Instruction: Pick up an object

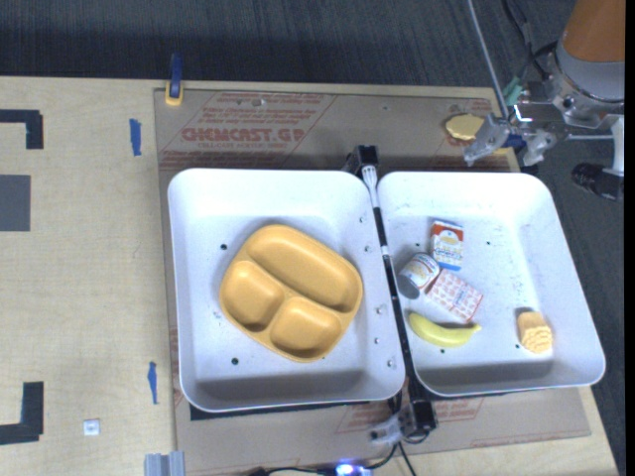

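Bench (79,266), pale wood, fills the left and middle of the frame and carries two shallow white bins side by side, presumably so that things can be lifted out of one and dropped in the other. Left bin (198,206), centre of the frame: holds one yellow divided tray (290,291) with three hollows, lying flat and taking up most of the floor. Right bin (556,266), right of centre: holds the small things, any of which could serve as the object to pick up. A banana (443,330) lies near the lower edge; just above it a red-patterned packet (456,297), touching a small can (418,273) lying on its side; a little carton (447,243) sits above those; an orange lump (535,332) rests apart by the right wall. Arm, upper right corner: grey, orange band (597,13). Gripper (493,135) hangs above the bench just beyond the right bin's top rim, its fingers clamped on a small yellow piece (462,126), so a grasp appears made.
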